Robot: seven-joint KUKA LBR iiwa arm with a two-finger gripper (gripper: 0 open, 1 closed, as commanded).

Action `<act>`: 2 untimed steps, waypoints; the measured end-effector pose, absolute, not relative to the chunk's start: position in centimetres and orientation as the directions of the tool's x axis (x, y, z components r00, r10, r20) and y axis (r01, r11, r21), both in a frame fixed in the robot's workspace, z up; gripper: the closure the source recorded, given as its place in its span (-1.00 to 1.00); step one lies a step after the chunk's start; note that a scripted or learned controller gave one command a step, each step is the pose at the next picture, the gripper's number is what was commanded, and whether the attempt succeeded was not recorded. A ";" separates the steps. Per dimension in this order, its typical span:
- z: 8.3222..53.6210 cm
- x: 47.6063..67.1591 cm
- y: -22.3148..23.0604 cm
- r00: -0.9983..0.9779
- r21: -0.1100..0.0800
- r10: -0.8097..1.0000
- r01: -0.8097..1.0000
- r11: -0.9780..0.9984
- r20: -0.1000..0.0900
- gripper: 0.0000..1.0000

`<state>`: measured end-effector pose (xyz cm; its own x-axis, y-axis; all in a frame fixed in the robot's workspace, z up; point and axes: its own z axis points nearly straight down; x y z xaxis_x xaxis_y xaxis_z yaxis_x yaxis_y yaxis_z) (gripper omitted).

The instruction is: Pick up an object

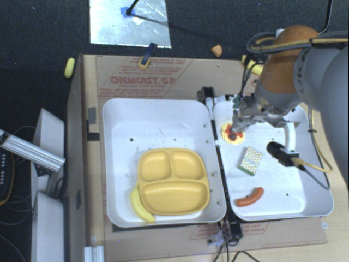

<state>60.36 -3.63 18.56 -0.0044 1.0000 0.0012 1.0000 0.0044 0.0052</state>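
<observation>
Red-and-yellow toy (232, 136) just under the gripper (238, 126), open or closed I cannot tell, looks small and light; pinch its middle.

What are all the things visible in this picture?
left-hand shallow white plastic bin: 1, white, bench
right-hand shallow white plastic bin: 1, white, beside it
yellow plastic three-compartment tray: 1, yellow, left-hand bin
yellow banana: 1, yellow, left-hand bin, against tray's near corner
small red and yellow object: 1, red-yellow, right-hand bin, far left part
green and white patterned box: 1, green-white, right-hand bin, middle
orange-red sausage: 1, orange-red, right-hand bin, near front wall
shiny silver sheet: 1, silver, floor beyond bench
grey robot arm: 1, grey with orange band, from right
gripper: 1, grey, above red and yellow object
</observation>
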 end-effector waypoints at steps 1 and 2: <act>12.0 60.7 -10.8 -0.002 0.000 1.000 1.000 0.002 -0.001 1.00; 12.0 60.8 -10.7 -0.003 0.001 1.000 1.000 0.003 -0.001 -1.00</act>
